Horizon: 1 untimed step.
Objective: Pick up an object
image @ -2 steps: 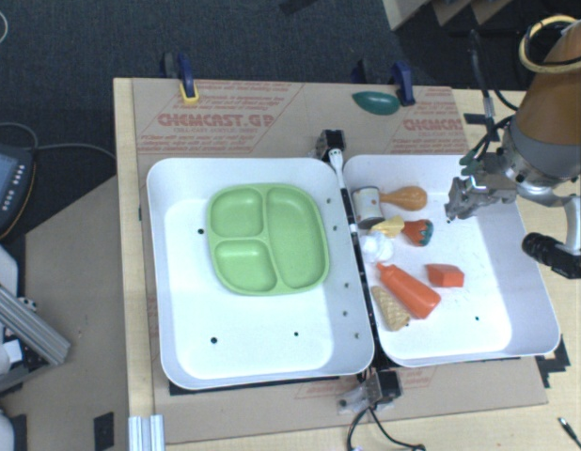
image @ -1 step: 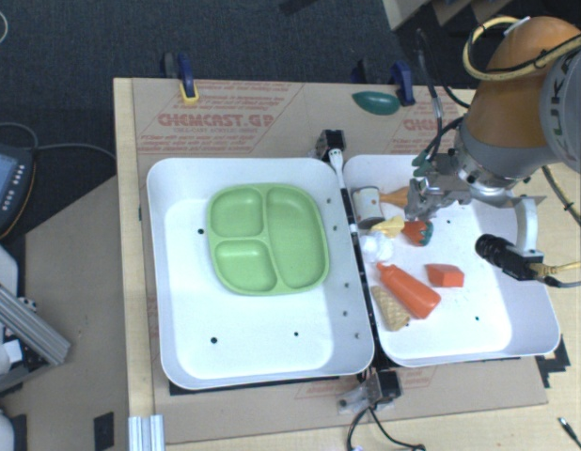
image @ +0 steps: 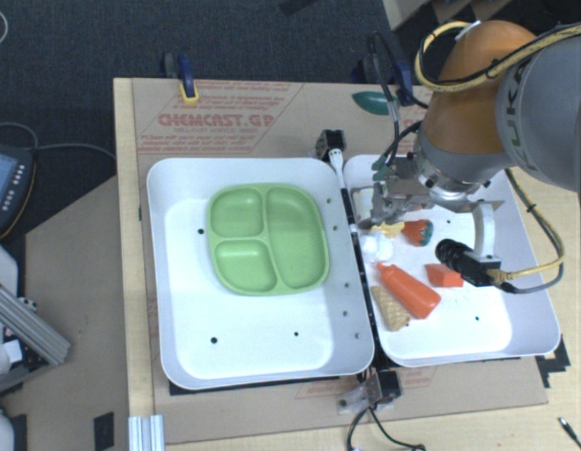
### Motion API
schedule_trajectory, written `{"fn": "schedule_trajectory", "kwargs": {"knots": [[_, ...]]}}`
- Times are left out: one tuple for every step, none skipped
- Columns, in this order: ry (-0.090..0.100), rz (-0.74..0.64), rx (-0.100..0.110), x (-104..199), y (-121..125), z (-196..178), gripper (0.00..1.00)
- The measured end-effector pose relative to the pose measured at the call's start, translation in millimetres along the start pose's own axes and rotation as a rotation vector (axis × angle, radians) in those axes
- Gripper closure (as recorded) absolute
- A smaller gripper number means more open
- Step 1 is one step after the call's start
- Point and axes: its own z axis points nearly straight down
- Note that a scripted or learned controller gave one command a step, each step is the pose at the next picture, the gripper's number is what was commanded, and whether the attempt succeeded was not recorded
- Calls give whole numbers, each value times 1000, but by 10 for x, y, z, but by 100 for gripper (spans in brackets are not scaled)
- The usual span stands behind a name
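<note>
Red plastic capped in teal at one end, a small toy piece [image: 417, 231] lies toward the back of the white right-hand bin [image: 516, 346]. It sits just beside the two-finger gripper [image: 383, 216] and, judging by that closeness, is the likeliest target of this pick. The gripper hangs low over the bin's rear left corner, near the wall shared with the neighbouring bin. Whether its jaws stand wide or narrow cannot be told, because the wrist and its fittings cover them from above. Nothing can be seen held.

The step in hand looks like the approach, with the grasp not yet made. The next move calls for a slight shift toward the red piece, the jaws set astride it, then a close and a straight lift clear of the bin wall.

Nearer the front of the same bin lie an orange carrot-shaped toy [image: 410, 290], a small orange block [image: 444, 275] just beside it, and a tan waffle-textured cone [image: 392, 310] close against the carrot's near side. A few white bits [image: 377, 249] and a scrap of yellow [image: 391, 228] beneath the gripper are too small to name. Either may be partly hidden by the tool.

The grey arm with its orange band [image: 478, 83] reaches in from the right and is cut off at the frame's edge. In the white left-hand bin [image: 178, 327], a pale green divided plate [image: 269, 238] with three compartments lies well apart from the action. Both bins rest on a brown printed board [image: 225, 116].
</note>
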Motion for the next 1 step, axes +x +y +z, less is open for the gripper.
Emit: {"fn": "schedule_trajectory", "kwargs": {"knots": [[-1, 0, -3, 371, 42, -23, 100]]}}
